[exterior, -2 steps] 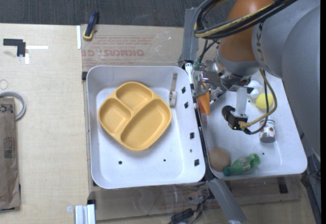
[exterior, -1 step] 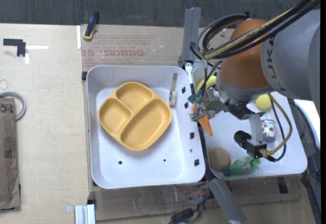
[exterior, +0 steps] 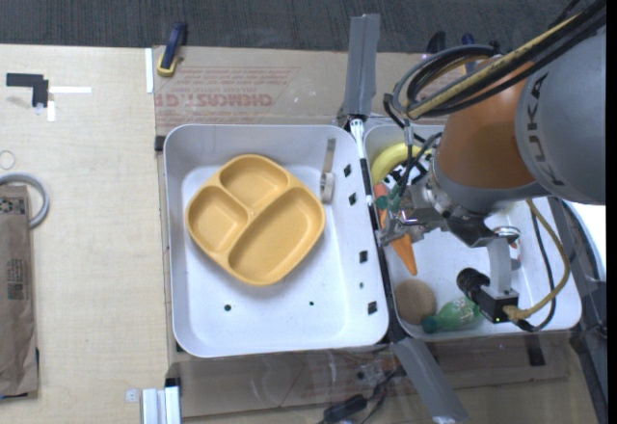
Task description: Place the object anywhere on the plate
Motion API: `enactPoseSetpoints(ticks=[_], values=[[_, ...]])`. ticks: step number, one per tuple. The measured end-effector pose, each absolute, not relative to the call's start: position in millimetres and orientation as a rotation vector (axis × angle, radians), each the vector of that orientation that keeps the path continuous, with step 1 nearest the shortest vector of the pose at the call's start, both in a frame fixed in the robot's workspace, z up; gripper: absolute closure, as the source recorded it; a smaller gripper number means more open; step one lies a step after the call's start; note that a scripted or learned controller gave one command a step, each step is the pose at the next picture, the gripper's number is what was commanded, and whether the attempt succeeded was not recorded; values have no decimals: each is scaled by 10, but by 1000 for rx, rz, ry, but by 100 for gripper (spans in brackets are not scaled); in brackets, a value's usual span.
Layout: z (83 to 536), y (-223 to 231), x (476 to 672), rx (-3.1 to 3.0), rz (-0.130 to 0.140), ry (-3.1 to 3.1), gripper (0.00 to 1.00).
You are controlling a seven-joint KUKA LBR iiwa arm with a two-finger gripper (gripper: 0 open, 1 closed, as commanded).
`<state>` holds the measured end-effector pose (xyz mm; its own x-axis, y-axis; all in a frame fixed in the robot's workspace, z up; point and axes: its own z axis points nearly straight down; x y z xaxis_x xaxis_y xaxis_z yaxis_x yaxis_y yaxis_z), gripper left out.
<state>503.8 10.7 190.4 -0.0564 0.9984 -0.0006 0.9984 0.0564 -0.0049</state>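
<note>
A yellow plate (exterior: 255, 218) with three compartments lies in the left white bin (exterior: 193, 316), with nothing on it. The arm's wrist hangs over the right bin (exterior: 554, 311), and my gripper (exterior: 397, 223) is low at that bin's left side, close to the wall between the bins. An orange carrot (exterior: 406, 255) points down and to the right just below the gripper, touching or nearly touching it. A yellow banana (exterior: 388, 160) lies behind the gripper, partly hidden by cables. A brown round object (exterior: 416, 299) and a green object (exterior: 449, 318) rest near the right bin's front.
A small grey and white piece (exterior: 328, 173) lies in the left bin beside the plate's right rim. Black and yellow cables (exterior: 453, 75) loop over the right bin's back. A blue and yellow tool (exterior: 173, 48) sits on the cardboard behind the left bin.
</note>
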Motion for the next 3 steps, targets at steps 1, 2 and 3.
enactPoseSetpoints(ticks=[1, 2, 3], values=[[1900, 265, 5222, -2501, 7, -1901, 100], [1903, 132, 4811, -2485, 8, -1919, 100], [1901, 535, 4980, -2441, 7, -1976, 100]])
